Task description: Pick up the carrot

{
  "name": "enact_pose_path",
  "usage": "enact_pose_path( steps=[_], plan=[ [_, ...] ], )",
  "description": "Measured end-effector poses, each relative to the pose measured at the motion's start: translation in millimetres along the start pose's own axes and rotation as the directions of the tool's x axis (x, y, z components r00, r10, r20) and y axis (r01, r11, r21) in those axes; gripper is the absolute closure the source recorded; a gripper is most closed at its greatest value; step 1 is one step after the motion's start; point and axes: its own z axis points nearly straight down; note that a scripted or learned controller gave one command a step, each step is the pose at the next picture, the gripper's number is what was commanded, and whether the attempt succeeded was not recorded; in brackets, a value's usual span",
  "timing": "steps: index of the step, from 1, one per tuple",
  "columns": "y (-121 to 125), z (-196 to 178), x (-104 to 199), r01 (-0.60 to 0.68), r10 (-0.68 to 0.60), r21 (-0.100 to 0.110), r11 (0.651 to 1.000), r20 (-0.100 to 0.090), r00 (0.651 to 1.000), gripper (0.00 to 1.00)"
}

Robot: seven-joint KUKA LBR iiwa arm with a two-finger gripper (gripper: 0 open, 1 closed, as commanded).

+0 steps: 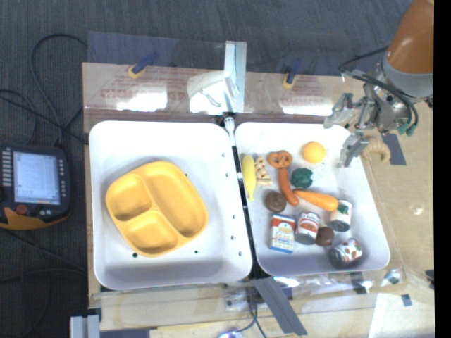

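Camera view looks down at a slant on a surface (106, 94) bearing two white bins side by side. Inside the left bin (113, 259) a yellow divided plate (155, 206) lies tilted, with bare white floor all round it. All the small things sit crowded in the right bin (373, 217). The carrot (317, 200) lies near that bin's middle, slanting down to the right, its thick end touching a green piece (301, 177). A red sausage (285, 185) lies just beside it on the left, and a small can (309, 227) and a white-lidded jar (340, 215) sit close below. Above it, near an orange ball (313, 151), there is open floor; the bin's right wall is near beyond the jar. A banana (248, 176) lies along the bin's left wall, and a small carton (282, 234) stands lower down.

From the upper right the arm (412, 37) reaches in, its orange band high in the corner, the wrist angled down and left. Its pincer (352, 136) hangs over the right bin's upper right corner, well apart from the carrot. Its fingers stand apart, with nothing between them.
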Motion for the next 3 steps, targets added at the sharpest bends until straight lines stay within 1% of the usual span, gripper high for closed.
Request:
enact_pose_path(
  steps=[1,2,3],
  plan=[
    [14.6,80.3,87.5,0.023,-0.023,-0.003,1.0,-0.009,1.0,0.0],
    [16.7,167.3,89.4,0.024,-0.024,0.001,1.0,0.001,1.0,0.0],
    [17.6,158.7,89.2,0.025,-0.025,0.003,1.0,0.0,1.0,1.0]
  ],
)
